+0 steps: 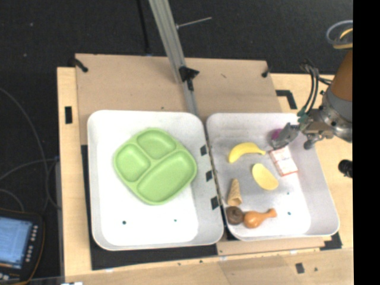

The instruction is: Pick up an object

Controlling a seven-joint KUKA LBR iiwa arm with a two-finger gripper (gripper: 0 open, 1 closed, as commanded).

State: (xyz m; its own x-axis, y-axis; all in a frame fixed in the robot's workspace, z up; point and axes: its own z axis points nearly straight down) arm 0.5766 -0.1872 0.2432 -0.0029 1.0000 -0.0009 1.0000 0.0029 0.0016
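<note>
Start of the job, by the look of it. Reaching in from the right edge of the frame with the grey arm (335,108). Hanging the claw (290,133) over the upper right part of the right bin (320,218), just beside a small purple thing (277,137). Not lifting anything yet, as far as can be seen. Not able to tell how wide the claw is standing; too small and blurry for that. Probably going for the purple thing, being the closest. Needing to get down on it, squeeze it and bring it up out of the bin.

Sharing that bin with plenty of other toys: a white and red box (284,162) lying just below the claw, a banana (244,152) to the left, a yellow slice (264,177) near the middle. Lower left, a cone (234,192), a brown lump (234,215) and an orange drumstick (260,217). Maybe bumping the box on the way down, being so near.

Sitting well apart in the left bin (101,218): a green plate (155,166) with three parts. Standing at the top of the frame: a metal pole (169,34), not blocking anything.
</note>
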